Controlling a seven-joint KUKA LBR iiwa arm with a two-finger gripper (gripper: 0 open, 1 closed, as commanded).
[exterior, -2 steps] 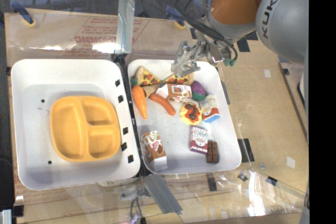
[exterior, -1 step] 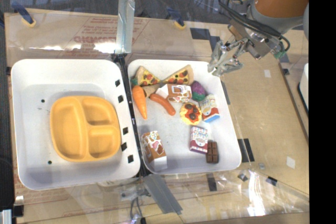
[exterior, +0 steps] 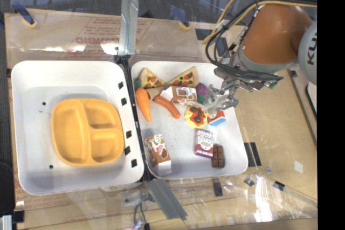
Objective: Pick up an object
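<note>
Left white bin (exterior: pixel 32 132): yellow divided tray (exterior: pixel 86 131), centre-left of frame. Right white bin (exterior: pixel 237 159): carrot (exterior: pixel 143 105), sausage (exterior: pixel 166 106), pizza slices, cartons, chocolate bar (exterior: pixel 218 155). Gripper (exterior: pixel 218 102) low at right edge of bin; open or closed, cannot tell.

Yellow tray (exterior: pixel 86 131) matt plastic; bins (exterior: pixel 32 78) smooth white plastic
</note>
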